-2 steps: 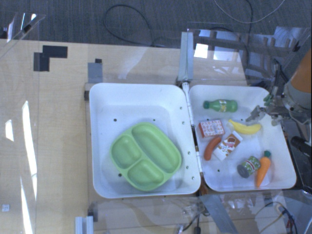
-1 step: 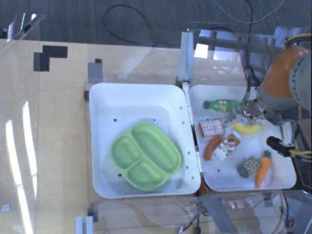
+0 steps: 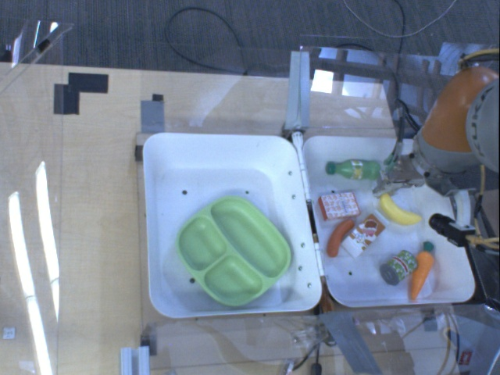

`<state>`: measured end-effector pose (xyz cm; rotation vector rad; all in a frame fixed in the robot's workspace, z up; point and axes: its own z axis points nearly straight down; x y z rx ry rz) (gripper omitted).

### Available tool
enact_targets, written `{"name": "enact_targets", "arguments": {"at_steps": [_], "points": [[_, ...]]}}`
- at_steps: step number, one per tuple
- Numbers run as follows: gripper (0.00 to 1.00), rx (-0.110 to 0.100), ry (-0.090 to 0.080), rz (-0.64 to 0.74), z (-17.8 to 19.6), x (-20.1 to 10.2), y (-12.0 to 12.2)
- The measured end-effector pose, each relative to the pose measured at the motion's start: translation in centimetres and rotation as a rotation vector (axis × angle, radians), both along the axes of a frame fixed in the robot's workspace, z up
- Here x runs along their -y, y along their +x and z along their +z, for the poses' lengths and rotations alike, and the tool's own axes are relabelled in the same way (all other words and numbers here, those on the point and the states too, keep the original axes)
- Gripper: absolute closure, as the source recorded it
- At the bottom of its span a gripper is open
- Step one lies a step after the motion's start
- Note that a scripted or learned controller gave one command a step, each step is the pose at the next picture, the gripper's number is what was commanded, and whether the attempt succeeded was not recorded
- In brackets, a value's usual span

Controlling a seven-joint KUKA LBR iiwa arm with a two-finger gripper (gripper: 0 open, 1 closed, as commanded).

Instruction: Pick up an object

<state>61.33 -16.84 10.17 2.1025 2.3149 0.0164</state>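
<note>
The right bin [image 3: 461, 287] holds several small items. A green bottle [image 3: 353, 169] lies at the back, a yellow banana [image 3: 398, 211] sits near the middle, and a red-and-white box [image 3: 339, 205] lies by the left wall. In front of these are a red sausage [image 3: 340, 236], a small carton [image 3: 364, 235], a can [image 3: 399, 266] and an orange carrot [image 3: 422, 270]. My gripper [image 3: 390, 178] hangs low over the back of this bin, just right of the bottle and just above the banana. Nothing is visibly held.
The left bin [image 3: 168, 209] holds a green divided plate [image 3: 234, 250]. A ridge where the two bins meet [image 3: 306, 217] runs between them. The arm's grey body and orange band [image 3: 457, 123] cover the right bin's back right corner. A black part [image 3: 447, 228] juts over its right edge.
</note>
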Motion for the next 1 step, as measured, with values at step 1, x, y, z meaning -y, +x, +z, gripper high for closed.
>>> {"name": "enact_targets", "arguments": {"at_steps": [1], "points": [[1.00,-0.009,-0.004,0.295,3.45,-1.25,3.70]]}}
